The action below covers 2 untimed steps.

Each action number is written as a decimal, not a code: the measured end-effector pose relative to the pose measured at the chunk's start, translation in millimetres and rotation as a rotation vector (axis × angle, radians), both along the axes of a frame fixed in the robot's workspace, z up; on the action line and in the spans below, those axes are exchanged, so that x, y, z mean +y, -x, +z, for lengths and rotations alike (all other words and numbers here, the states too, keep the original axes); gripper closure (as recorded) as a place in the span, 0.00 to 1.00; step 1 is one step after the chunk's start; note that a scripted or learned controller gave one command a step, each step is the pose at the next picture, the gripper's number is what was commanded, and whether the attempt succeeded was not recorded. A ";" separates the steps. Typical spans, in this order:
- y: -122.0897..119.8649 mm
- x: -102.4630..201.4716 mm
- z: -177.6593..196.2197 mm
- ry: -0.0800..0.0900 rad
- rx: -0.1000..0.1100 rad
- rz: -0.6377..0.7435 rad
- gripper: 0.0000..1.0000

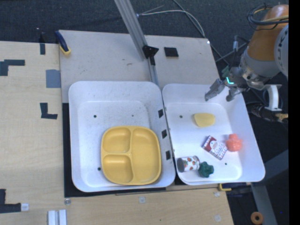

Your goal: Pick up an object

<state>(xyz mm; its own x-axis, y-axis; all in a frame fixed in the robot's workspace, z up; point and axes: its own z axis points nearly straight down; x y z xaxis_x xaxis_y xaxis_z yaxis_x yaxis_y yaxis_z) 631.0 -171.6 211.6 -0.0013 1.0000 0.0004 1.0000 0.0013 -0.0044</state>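
Note:
My gripper (221, 92) hangs over the back right corner of the right bin (187, 102), open, with nothing between its two fingers. Below it in that bin lie a pale yellow lump (204, 119), a red and white packet (214, 147), an orange-pink ball (233, 143), a small jar with a red and white label (188, 163) on its side, and a dark green piece (206, 170) touching the jar. The yellow lump is the nearest to the fingertips, a little forward and left of them.
The left bin (84, 102) holds a yellow divided tray (131, 154) in its front half. A metal pole (133, 25) slants up from between the bins at the back. Cables run behind the right bin. A yellow and blue clamp (63, 43) sits at the bench's back left.

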 end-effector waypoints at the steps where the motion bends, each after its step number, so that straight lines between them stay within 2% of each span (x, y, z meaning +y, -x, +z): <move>1: -0.8 0.0 1.5 0.001 -0.003 0.000 0.00; 2: 0.9 -4.0 -61.4 0.001 0.000 0.000 0.00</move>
<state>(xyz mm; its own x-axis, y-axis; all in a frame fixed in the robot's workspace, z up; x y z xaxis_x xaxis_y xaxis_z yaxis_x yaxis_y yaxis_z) 630.2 -175.6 150.2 -0.0011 1.0000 -0.0008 1.0000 0.0011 -0.0048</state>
